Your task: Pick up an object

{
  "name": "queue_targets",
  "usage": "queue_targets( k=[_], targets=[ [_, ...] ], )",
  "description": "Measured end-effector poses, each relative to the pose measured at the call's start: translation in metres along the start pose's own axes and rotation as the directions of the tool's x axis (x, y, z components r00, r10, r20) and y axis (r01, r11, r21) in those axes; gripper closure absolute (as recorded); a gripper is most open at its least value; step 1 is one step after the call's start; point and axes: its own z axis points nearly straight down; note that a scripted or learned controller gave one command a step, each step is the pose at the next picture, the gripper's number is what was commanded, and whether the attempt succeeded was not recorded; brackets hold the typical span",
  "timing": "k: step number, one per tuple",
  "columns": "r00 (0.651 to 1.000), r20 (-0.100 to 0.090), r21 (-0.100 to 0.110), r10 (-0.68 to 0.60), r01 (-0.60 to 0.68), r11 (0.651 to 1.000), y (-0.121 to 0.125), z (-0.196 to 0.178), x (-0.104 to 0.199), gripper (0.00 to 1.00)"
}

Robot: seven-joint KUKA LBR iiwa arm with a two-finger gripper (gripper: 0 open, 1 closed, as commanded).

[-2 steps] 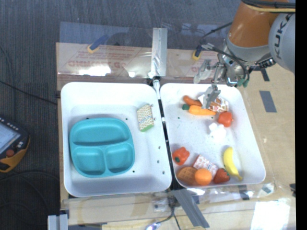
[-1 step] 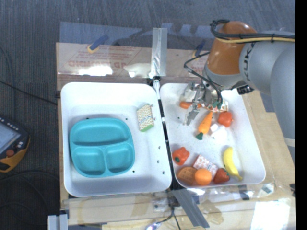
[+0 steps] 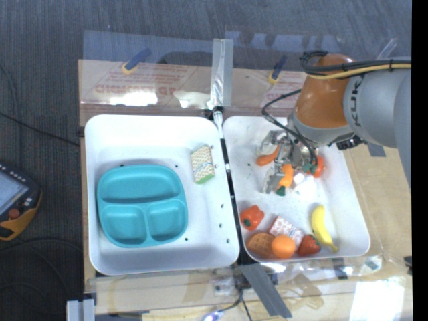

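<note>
A: Where is the gripper [image 3: 286, 168]?

B: Down in the right bin [image 3: 354, 199], over its upper middle, with the grey arm [image 3: 374, 105] and its orange band [image 3: 321, 102] coming in from the right.

A: Is it holding anything?

B: A small orange carrot [image 3: 287, 176] with a green end sits right between the metal fingers [image 3: 275, 178], so the fingers look pinched on it. Another orange piece [image 3: 267, 158] lies just to its left, and a red piece [image 3: 318, 166] just to its right.

A: And the rest of that bin?

B: Along the near side: a red-orange pepper [image 3: 251, 217], a pink-and-white block [image 3: 286, 227], a brown round item [image 3: 261, 245], an orange fruit [image 3: 283, 247], a strawberry [image 3: 308, 246], and a banana [image 3: 322, 227] toward the right.

A: The left bin [image 3: 114, 129]?

B: It holds a teal tray [image 3: 142, 203] with 3 compartments, and a small patterned sponge [image 3: 202, 163] just beside the tray's upper right corner, near the dividing wall.
</note>
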Motion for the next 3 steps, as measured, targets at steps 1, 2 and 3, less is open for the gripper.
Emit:
queue_targets(
  k=[1, 2, 3],
  targets=[
    [1.000, 0.008, 0.004, -0.002, 0.002, 1.000, 0.000, -0.013, -0.003, 1.00],
    [0.987, 0.007, -0.002, 0.159, -0.159, 0.987, 0.011, -0.004, 0.092, 1.00],
    [0.870, 0.000, -0.001, 0.493, -0.493, 0.870, -0.009, -0.002, 0.017, 1.00]
  ],
)
